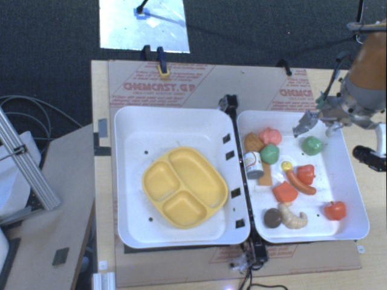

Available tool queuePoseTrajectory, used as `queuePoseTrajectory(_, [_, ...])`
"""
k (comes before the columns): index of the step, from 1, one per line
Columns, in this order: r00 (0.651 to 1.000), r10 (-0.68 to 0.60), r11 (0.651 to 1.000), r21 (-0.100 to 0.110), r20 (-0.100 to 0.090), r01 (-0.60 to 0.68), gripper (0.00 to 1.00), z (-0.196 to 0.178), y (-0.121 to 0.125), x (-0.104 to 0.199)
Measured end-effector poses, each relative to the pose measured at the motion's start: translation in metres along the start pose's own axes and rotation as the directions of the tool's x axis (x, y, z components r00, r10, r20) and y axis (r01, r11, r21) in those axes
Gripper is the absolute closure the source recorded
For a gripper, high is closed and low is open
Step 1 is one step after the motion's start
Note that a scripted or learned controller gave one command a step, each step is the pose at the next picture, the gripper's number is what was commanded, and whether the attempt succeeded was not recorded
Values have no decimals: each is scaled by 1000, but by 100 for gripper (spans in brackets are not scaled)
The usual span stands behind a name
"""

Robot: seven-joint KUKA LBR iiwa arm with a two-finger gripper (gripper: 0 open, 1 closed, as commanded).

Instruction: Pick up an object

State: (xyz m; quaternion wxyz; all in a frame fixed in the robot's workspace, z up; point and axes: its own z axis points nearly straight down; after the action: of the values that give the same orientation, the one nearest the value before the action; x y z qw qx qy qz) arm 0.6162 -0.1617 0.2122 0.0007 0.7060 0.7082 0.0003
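Observation:
The right bin (354,189) holds several toy foods. Among them are a green round piece (312,144), a pink piece (270,136), a second green ball (269,154), a small can (252,164), a sausage (299,183), a red pepper (306,173) and a red tomato (335,210). My gripper (317,125) hangs over the bin's far right corner, just above the green round piece. It is open, with one grey finger (303,124) on the left and nothing between the fingers.
A yellow divided plate (184,187) lies in the left bin (133,132). An orange chunk (284,192), a brown ball (273,217) and a beige curved piece (295,218) sit near the right bin's front. The divider (237,162) separates the bins.

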Motion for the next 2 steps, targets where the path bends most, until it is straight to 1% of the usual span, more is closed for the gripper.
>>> queuePoseTrajectory(1, [1000,-6,1000,-18,3,7,0,-121,57,26])
queuePoseTrajectory(2, [1000,4,1000,13,-2,-4,0,53,49,-3])
